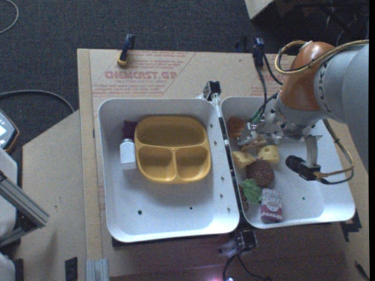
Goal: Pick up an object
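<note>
- Hovering low over right bin (328, 206), gripper (253, 138) at ten o'clock of yellow cheese wedge (269, 154), likely lining up a grab.
- Cannot tell jaw opening or any hold.
- Sitting apart in left bin (170, 218): yellow tray (173, 147).

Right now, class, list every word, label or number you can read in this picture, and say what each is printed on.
"CHEMCAST GP", red, upside down as seen here: on the brown board under the bins.
Smaller red lines beside it: too blurred to read.
Letters on the grey arm: too blurred to read.
Red packet print: too small to read.
</note>
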`<action>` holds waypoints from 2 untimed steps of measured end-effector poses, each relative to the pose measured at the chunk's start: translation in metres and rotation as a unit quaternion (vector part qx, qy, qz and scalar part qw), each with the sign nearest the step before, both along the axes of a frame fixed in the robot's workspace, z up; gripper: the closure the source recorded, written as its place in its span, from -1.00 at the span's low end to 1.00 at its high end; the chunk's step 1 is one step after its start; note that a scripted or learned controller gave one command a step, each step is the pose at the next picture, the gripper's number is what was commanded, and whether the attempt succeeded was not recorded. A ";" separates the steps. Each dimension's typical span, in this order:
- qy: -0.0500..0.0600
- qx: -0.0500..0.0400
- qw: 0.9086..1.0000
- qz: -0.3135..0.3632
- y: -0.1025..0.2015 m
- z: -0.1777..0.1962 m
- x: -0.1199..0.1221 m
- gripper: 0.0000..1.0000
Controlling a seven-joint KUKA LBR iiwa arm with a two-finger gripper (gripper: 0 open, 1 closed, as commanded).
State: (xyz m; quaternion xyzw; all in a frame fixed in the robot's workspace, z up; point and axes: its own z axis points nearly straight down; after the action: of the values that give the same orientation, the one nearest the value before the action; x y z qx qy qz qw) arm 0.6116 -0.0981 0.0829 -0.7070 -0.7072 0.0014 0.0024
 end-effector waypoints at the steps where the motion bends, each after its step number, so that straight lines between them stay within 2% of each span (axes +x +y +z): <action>1: -0.002 0.000 1.000 -0.001 -0.001 0.013 0.001 1.00; 2: -0.006 -0.002 1.000 -0.001 -0.008 0.060 -0.002 1.00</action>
State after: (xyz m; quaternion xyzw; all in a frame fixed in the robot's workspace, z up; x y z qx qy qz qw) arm 0.6097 -0.1058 0.1425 -0.7076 -0.7066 -0.0015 -0.0029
